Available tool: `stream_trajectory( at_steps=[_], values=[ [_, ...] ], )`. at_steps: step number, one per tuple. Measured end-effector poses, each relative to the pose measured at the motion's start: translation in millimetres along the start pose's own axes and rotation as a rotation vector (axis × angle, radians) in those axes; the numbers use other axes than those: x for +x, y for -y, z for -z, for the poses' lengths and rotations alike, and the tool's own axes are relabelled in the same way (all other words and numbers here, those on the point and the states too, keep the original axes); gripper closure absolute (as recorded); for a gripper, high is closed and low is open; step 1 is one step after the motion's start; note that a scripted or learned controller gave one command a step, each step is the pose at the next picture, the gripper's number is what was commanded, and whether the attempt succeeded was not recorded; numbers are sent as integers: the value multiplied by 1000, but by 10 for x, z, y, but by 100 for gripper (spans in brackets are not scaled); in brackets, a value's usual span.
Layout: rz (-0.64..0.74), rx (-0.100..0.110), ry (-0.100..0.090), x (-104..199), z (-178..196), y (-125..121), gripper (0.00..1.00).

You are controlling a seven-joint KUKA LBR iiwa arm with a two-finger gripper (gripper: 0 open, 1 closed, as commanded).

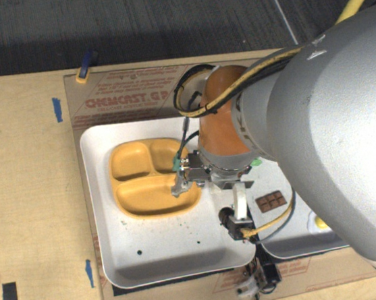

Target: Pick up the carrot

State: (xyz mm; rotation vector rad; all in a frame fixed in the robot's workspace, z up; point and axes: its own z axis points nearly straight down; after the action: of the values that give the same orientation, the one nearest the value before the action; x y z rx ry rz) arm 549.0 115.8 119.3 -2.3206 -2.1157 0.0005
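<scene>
Over the left white bin (107, 210), the grey arm (329, 135) with its orange band (221, 118) reaches in from the right. Its gripper (181, 180) sits low at the right rim of a yellow divided plate (144, 178), which lies in the upper half of that bin. Whether anything is between the gripper's tips cannot be told from this angle. No carrot can be made out with certainty. A brown chocolate-like block (272, 201) lies in the right bin (301, 244), near the wrist. Both bins rest on the desk (33, 219)
</scene>
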Motion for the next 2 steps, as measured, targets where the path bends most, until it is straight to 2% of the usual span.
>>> stream_trajectory(
  at_steps=[1,2],
  values=[
    [0,-1,0,1,100,-5,100],
    [-145,0,0,-457,1542,467,100]
  ],
)
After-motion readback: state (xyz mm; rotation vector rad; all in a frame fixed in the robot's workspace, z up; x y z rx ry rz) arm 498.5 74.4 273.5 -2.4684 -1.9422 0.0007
